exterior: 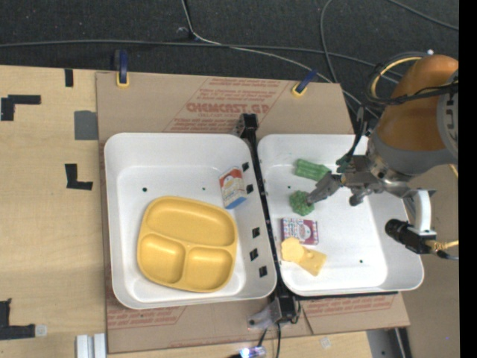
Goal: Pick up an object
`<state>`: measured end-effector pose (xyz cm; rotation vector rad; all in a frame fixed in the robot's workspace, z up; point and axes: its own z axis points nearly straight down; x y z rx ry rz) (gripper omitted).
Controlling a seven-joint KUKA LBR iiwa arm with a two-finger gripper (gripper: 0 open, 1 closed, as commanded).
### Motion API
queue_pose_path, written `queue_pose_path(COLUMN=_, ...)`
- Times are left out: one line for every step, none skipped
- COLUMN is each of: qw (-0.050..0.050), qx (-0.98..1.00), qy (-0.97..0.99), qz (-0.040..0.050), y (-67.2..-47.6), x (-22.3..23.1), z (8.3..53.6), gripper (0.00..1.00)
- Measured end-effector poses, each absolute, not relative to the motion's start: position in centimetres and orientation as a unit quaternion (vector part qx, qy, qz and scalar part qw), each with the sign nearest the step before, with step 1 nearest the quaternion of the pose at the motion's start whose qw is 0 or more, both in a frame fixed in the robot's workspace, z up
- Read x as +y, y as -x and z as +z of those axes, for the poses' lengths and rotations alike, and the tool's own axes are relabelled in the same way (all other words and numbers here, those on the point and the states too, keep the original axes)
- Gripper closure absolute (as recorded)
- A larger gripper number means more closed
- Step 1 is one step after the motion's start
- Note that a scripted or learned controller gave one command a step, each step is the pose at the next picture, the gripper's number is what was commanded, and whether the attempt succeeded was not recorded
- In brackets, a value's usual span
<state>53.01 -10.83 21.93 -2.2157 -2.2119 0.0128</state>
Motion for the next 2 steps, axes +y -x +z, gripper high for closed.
queue_pose_path(qw=0.001, qx=-0.708, qy=0.707, qz=0.0005, y=-53.3, x=-10.8, z=22.5, gripper=0.0)
queue_pose_path(qw=0.003, qx=-0.707, qy=0.707, qz=0.0022, y=-52.7, x=-10.9, z=16.2, gripper=0.0)
